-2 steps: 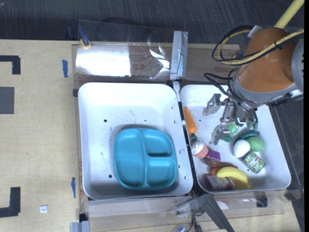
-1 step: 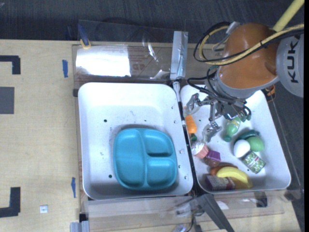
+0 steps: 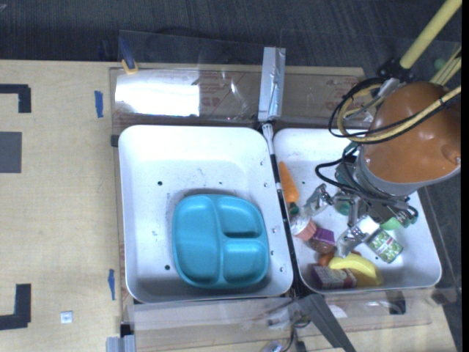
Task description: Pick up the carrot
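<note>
The fingers are spread and grasp nothing, above the right bin; the carrot lies at its left wall.

The scene is taken by a single camera fixed above the bench, looking down at a slant. Both white bins are held in frame together: the left bin is seen at centre, the right bin toward the right edge. The far side of the bench is placed at the top of the frame, where dark floor is seen beyond it; the near side is placed at the bottom. The view is set fairly close, so that the bins take up most of the width. The arm is seen entering from the upper right, viewed nearly from above.
</note>
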`<control>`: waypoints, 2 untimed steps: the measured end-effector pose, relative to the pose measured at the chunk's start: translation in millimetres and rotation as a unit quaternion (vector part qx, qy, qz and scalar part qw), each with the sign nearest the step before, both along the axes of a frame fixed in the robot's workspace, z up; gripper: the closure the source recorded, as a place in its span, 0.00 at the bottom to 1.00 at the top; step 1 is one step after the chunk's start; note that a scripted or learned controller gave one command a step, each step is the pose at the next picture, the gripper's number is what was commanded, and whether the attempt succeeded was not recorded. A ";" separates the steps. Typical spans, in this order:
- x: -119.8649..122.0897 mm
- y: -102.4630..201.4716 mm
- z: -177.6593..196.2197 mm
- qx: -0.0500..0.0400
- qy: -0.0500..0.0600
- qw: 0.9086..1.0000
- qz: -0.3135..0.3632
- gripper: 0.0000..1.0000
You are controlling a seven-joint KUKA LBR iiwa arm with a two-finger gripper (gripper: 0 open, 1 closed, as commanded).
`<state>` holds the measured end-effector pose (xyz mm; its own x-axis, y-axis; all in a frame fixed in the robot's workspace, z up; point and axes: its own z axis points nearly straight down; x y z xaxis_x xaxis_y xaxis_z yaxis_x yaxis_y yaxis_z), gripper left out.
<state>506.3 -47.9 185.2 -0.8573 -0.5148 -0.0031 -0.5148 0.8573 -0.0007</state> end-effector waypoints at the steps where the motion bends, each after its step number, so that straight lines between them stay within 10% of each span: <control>1: -6.5 -36.5 -68.6 0.000 -0.005 1.000 -0.011 0.00; 2: -6.2 -34.9 -60.1 0.001 -0.006 1.000 -0.012 1.00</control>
<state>500.0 -82.8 125.1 -0.8695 -0.4937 -0.0143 -0.4937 0.8696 -0.0039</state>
